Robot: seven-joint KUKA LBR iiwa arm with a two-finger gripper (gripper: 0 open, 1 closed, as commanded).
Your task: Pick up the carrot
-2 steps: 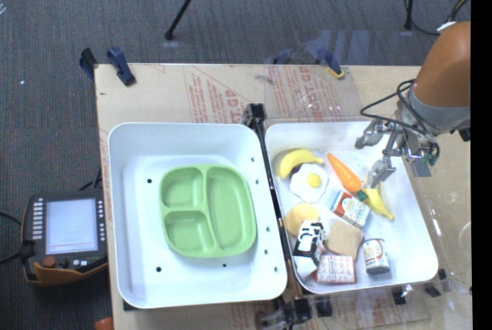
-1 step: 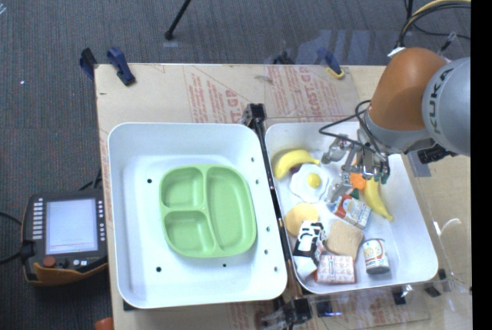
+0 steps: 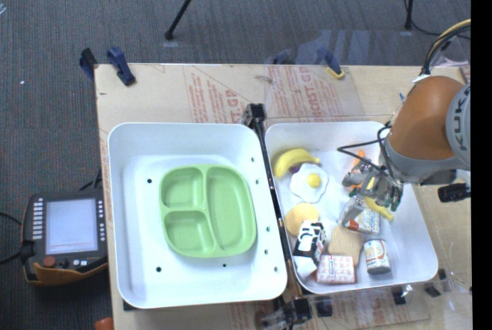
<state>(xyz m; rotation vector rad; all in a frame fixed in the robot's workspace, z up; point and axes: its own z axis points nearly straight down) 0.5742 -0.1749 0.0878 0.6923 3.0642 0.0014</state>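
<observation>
**A:** so what's where? Left bin (image 3: 131, 275) has a green divided plate (image 3: 207, 211), well off from the fingers. Right bin (image 3: 419, 244) holds the food plus the arm (image 3: 427, 125).

**B:** gripper (image 3: 369, 190) hangs low in the right bin, can't tell if it's open or closed tbh. The carrot (image 3: 357, 163) sits just beside it, on the far side. Banana (image 3: 292, 161) and fried egg (image 3: 309, 182) lie off toward the plate side, can (image 3: 376, 255) on the near side.
</observation>
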